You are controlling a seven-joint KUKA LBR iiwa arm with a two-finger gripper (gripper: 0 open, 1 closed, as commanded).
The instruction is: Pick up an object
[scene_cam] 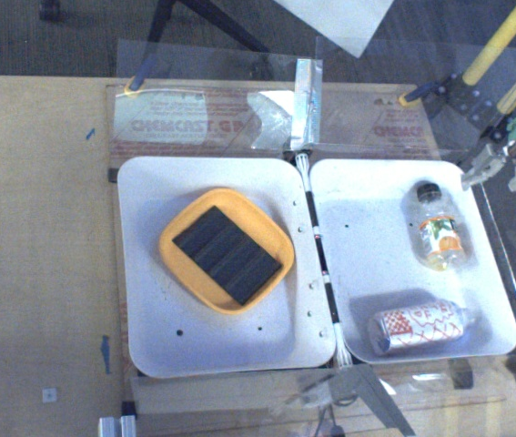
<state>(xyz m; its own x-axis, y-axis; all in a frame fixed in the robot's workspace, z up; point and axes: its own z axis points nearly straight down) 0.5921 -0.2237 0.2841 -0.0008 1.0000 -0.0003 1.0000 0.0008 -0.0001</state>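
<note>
1. Choosing a target comes first. The right bin (367, 198) holds two candidates: a clear bottle (437, 228) with a dark cap and an orange label, lying near the far right corner, and a red-and-white patterned bottle (419, 326), lying on its side near the front wall.
2. The left bin (148, 335) holds a yellow dish (180, 258) with a dark ridged block (227, 255) resting in it. Both lie well apart from the arm's side of the bench (30, 244).
3. The clear bottle is judged the better choice, being nearest the gripper (496, 157) and apart from the patterned bottle.
4. A sound approach would descend over the bottle's middle and close across its narrow width, not along its length. A round body may roll away from an off-centre pinch.
5. The label area probably offers a surer hold than the tapering neck. The nearby bin wall calls for clearance on the outer side.
6. Arm pose: what appears to be the gripper hangs at the right bin's far right corner, just beyond the rim and above it, near the clear bottle's cap end. It touches no object.
7. The mechanism is small and cluttered at this edge of the view, so whether it is spread or closed cannot be told. Nothing is seen held in it.
8. The task is judged to be at its start, with no object yet lifted.
</note>
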